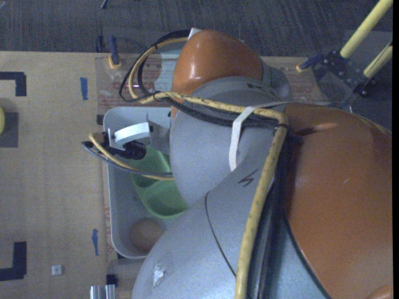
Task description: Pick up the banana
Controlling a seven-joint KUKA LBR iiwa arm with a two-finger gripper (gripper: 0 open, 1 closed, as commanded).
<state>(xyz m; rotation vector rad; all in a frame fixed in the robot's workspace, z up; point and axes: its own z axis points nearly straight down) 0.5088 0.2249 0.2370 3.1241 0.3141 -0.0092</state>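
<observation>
The grey and orange arm covers most of the camera view and hides nearly all of both bins. Its wrist reaches left over the white bin. The gripper itself is hidden under the wrist, so its state cannot be read. No banana shows in the uncovered part of the bin. A light green cup lies in the bin just beneath the wrist, and a tan egg-shaped object rests near the bin's front corner.
The wooden bench stretches to the left of the bin, with black corner marks and blue tape pieces. A yellow object pokes in at the far left edge. Yellow cable loops run above the bin.
</observation>
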